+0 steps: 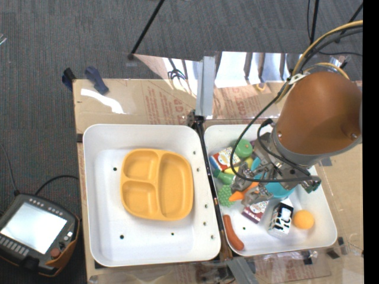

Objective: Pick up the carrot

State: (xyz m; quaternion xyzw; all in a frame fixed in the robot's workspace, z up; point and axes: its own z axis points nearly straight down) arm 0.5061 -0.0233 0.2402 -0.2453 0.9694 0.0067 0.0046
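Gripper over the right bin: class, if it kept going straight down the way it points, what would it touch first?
Probably the carrot, the orange piece lying directly below the gripper among the toys in the right bin. Depth is unclear from above; the green toy beside it is close too.

Yellow plate; orange ball; white bins.

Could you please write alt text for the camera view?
The arm's gripper hangs low over a cluttered right bin, beside the carrot. The left bin holds a yellow divided plate.
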